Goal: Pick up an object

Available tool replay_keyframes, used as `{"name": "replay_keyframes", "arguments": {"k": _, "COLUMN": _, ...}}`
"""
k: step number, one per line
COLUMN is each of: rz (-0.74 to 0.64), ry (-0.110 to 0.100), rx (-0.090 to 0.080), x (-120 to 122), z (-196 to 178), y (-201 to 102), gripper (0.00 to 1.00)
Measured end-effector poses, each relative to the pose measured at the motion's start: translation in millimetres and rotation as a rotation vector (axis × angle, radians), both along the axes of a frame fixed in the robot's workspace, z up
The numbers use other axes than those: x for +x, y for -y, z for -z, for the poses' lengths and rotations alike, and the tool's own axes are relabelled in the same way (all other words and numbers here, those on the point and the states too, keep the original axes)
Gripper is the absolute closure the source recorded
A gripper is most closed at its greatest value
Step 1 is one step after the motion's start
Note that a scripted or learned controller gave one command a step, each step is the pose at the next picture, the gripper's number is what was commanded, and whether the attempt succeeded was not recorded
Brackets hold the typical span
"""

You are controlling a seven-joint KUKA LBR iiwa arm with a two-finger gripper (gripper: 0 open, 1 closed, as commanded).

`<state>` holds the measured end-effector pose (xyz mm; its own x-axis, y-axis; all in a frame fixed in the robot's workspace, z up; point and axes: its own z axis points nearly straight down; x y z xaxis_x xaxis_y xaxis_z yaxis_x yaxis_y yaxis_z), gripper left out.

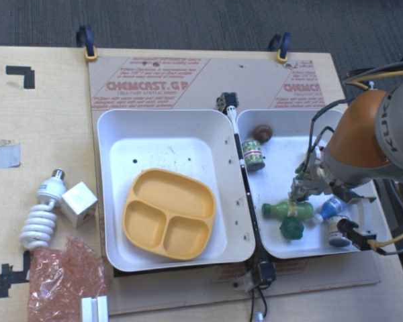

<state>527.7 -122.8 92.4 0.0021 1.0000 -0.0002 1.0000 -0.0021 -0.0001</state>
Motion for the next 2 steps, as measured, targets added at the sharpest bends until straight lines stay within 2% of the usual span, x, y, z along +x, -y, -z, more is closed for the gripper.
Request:
{"name": "replay_keyframes", "arguments": {"k": 1, "rz": 0.0, "ry": 0.001, "rx": 0.0, "x": -50.1, "z": 0.0, "y": -12.4, "gripper": 0.0}}
{"name": "replay_keyframes", "arguments": {"k": 2, "rz": 0.003, "ry": 0.004, "rx": -0.001, "x": -48.6, "z": -9.9, "y": -11.8, "gripper": 1.0}}
